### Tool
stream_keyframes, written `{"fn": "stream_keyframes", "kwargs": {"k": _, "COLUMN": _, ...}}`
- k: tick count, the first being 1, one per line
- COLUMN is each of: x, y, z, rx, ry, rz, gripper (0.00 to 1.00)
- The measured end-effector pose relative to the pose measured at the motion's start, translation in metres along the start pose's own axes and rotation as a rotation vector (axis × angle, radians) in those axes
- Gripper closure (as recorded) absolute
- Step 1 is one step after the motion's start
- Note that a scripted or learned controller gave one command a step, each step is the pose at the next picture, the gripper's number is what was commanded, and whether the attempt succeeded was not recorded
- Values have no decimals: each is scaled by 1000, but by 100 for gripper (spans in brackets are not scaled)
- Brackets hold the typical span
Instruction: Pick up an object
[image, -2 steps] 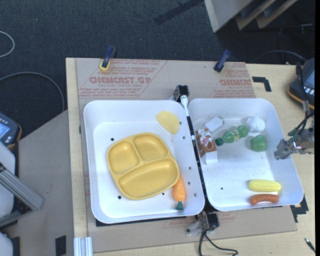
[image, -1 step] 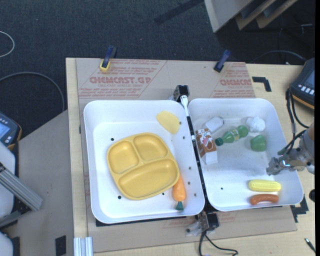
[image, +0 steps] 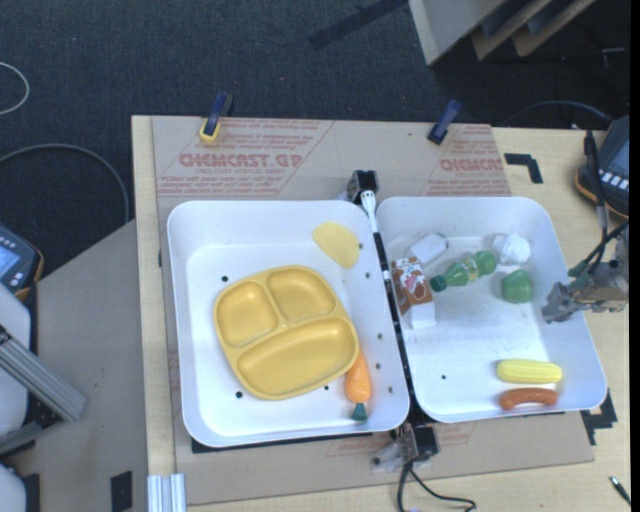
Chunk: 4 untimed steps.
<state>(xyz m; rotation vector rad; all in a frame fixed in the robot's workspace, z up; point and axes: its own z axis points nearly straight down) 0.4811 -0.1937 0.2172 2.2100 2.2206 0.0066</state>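
- Nearest you, by the table's front edge, a sausage (image: 529, 399) and corn (image: 529, 372) lie in the right bin's (image: 480, 402) front right corner; a carrot (image: 358, 381) sits beside the yellow tray (image: 286, 331) in the left bin (image: 190, 300).
- At the right rim, the gripper (image: 563, 304) hovers just beside a green pepper (image: 517, 287); you cannot tell how the jaws stand, and nothing shows between them.
- Judged: approach step. Next, move left over the pepper and descend.
- Farther back: a bottle (image: 465, 271).
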Motion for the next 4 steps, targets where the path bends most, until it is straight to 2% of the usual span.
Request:
{"fn": "stream_keyframes", "kwargs": {"k": 1, "x": 76, "y": 19, "z": -55, "rx": -1, "ry": 3, "rz": -5, "gripper": 100}}
{"fn": "stream_keyframes", "kwargs": {"k": 2, "x": -6, "y": 19, "z": 2, "rx": 13, "ry": 3, "rz": 11, "gripper": 100}}
{"fn": "stream_keyframes", "kwargs": {"k": 3, "x": -32, "y": -4, "z": 39, "rx": 14, "ry": 5, "rz": 9, "gripper": 100}}
{"fn": "stream_keyframes", "kwargs": {"k": 4, "x": -27, "y": 32, "z": 122, "rx": 13, "ry": 6, "rz": 3, "gripper": 100}}
